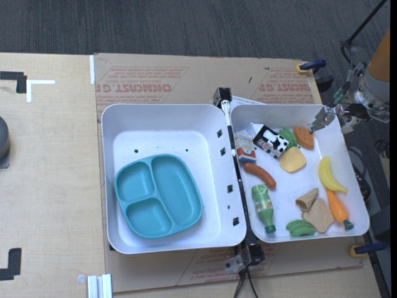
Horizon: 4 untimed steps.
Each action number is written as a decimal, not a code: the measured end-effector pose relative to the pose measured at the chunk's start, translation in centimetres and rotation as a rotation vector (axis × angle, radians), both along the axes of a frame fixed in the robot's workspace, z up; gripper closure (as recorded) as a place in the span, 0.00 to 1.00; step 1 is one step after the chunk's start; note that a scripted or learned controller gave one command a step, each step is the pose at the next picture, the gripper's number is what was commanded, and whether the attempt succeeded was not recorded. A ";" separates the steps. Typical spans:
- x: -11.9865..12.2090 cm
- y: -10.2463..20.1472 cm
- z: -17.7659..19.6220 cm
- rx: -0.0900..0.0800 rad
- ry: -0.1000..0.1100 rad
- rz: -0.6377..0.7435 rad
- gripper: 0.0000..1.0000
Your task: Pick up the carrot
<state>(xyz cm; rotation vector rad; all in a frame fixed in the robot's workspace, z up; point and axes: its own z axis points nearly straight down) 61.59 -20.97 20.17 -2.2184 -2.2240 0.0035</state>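
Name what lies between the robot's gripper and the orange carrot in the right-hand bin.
In the camera view, the curved yellow banana lies between the gripper, at the bin's upper right edge, and the orange carrot near its lower right corner.

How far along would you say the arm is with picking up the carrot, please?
Nothing looks done yet: the carrot lies in the right bin, beside the banana and bread slice. In hand: the gripper hangs at the bin's far right corner, away from it. Left: approach, grasp, lift.
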 end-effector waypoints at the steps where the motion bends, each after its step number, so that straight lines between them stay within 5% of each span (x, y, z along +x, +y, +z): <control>1: -3.5 -0.1 -11.0 0.024 0.004 -0.038 0.00; 2: -0.2 0.4 -10.9 0.027 0.036 -0.368 0.00; 3: -8.4 1.0 -11.1 0.006 0.004 -0.226 0.00; 4: -12.7 -0.1 -10.9 0.009 -0.003 0.102 0.00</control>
